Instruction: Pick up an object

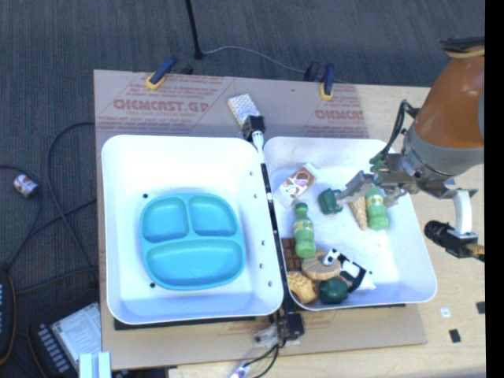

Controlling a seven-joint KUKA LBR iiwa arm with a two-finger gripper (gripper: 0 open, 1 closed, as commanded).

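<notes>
- Grey two-finger gripper (364, 186) low over the right shallow white bin (409, 278), toward its 2 o'clock part; whether spread or closed, cannot tell.
- Just at 4 o'clock of the gripper: small green plastic bottle with a pale label (376, 211), tilted, lying beside a tan cone-shaped piece (360, 210).
- At 8 o'clock of the gripper, close by: dark green rounded toy (329, 201).
- Further toward 9 o'clock: red-and-white printed packet (297, 183), near the bin's left wall.
- Below that, at the bin's 8 o'clock: second green bottle with a yellow-green label (303, 235), upright-ish, alongside the wall.
- At the bin's 6 to 7 o'clock corner: heap of tan round biscuit-like pieces (313, 272), a black-and-white toy (346, 266) and another dark green lump (333, 290), touching one another.
- Above the wrist, at 2 o'clock: orange band of the grey arm (457, 101).
- Left shallow white bin (126, 172), holding a blue three-compartment plastic tray (191, 239).
</notes>
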